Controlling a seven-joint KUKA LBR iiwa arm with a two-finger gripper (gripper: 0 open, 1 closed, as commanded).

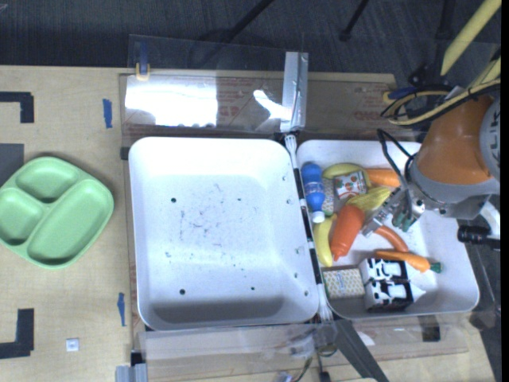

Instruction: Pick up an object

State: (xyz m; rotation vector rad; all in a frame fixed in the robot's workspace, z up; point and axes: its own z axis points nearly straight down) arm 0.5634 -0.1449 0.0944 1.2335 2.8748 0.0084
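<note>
White bins (159, 165) number two; two carrots (345, 231), one bottle (313, 186); gripper (391, 216) state unclear.

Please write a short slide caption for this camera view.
Gripper lowered among toy food crowding the right bin; green plate lies apart.

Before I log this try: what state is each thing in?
gripper: low in the right bin, among the toys, fingers unclear
right bin: holds toy food
left bin: bare white floor, scuffed
orange carrot: lying flat by the gripper
blue bottle: lying on its side
green plate: on the bench, left of the bins
</note>
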